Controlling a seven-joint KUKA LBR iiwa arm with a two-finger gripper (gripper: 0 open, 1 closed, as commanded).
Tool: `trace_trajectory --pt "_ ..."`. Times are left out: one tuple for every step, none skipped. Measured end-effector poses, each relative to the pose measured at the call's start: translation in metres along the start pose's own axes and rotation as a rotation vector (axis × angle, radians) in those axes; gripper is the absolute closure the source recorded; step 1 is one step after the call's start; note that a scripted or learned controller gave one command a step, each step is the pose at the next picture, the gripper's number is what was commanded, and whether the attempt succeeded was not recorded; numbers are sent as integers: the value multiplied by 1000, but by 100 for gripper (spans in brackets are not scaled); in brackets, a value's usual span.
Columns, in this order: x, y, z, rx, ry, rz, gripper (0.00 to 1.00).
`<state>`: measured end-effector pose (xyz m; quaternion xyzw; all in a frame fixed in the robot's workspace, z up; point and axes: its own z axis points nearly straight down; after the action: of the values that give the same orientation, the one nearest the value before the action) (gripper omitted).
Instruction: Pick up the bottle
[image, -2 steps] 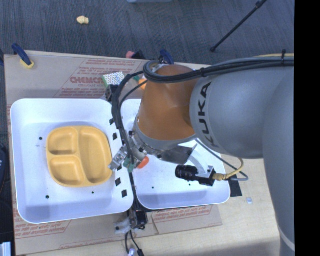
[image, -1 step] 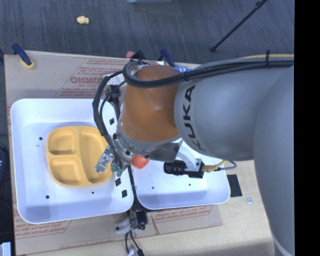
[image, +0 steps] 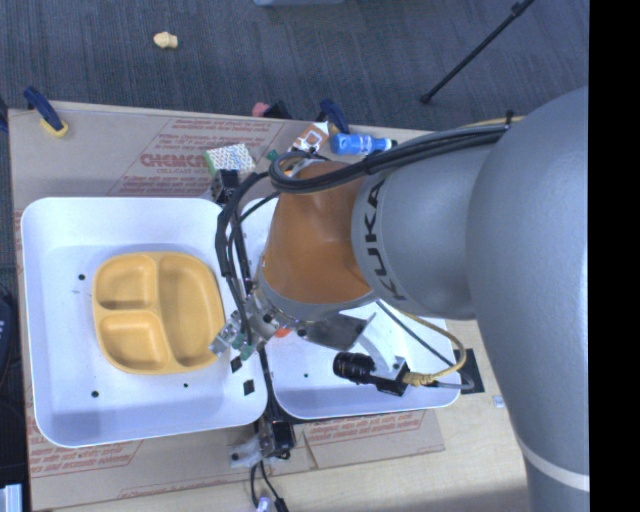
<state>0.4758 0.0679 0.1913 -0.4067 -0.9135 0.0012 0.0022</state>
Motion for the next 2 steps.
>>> trace_trajectory --pt "-49 -37 -152 -4 -6 -137 100" --pt "-25 -23 -12 -3 -3 -70 100"
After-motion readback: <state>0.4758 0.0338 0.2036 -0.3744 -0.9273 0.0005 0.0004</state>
